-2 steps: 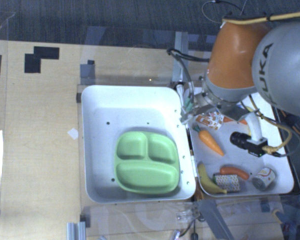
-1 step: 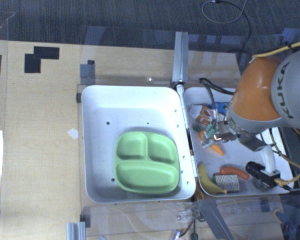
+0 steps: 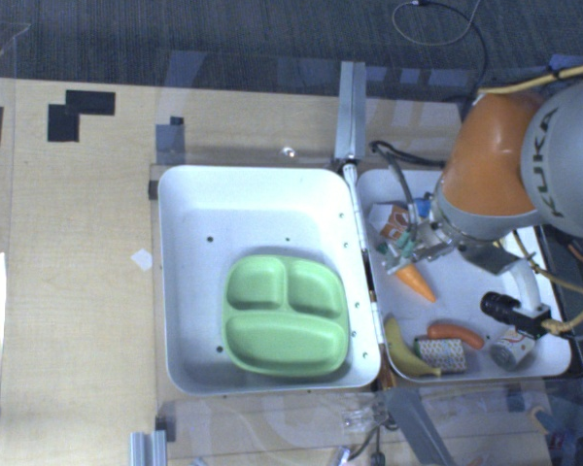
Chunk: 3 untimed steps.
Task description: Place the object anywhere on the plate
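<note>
A green divided plate (image 3: pixel 286 314) lies in the left white bin (image 3: pixel 189 221), toward its front. My gripper (image 3: pixel 404 251) is low in the right bin (image 3: pixel 544 357), near its left wall, under the orange-banded wrist. An orange carrot (image 3: pixel 418 282) lies just below the gripper, with its thick end close to the gripper's tip. I cannot tell whether they touch. A small brown and white item (image 3: pixel 397 222) sits just behind the gripper, partly hidden by it.
At the front of the right bin lie a yellow banana (image 3: pixel 404 350), a grey ribbed block (image 3: pixel 442 354), a red-orange sausage shape (image 3: pixel 457 334) and a small can (image 3: pixel 511 351). A black cylinder with a yellow cable (image 3: pixel 505 309) hangs from the arm. A metal divider (image 3: pixel 350 115) separates the bins.
</note>
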Each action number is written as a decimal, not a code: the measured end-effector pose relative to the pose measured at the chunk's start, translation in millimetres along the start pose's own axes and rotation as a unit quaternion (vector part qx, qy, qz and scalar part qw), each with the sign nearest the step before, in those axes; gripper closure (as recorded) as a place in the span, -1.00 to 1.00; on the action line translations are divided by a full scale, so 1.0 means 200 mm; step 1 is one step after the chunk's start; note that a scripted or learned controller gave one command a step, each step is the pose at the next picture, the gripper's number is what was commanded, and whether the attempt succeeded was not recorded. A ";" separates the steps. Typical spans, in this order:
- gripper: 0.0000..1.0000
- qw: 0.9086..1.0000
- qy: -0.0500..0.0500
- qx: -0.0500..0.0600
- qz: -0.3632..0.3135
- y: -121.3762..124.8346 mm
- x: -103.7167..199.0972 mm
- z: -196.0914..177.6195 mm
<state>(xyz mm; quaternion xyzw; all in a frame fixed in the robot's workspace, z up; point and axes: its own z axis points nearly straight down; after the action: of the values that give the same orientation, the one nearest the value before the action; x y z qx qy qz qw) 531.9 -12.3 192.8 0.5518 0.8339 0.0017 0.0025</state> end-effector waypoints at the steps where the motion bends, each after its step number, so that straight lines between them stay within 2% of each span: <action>1: 1.00 0.999 0.001 0.000 -0.035 0.15 0.36 0.04; 2: 1.00 0.989 0.001 0.000 -0.149 0.05 0.47 0.04; 3: -1.00 0.989 0.001 0.000 -0.148 0.05 0.47 0.04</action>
<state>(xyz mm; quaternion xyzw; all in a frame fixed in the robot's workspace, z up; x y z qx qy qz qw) 503.8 78.0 184.7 0.4219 0.9066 0.0015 0.0017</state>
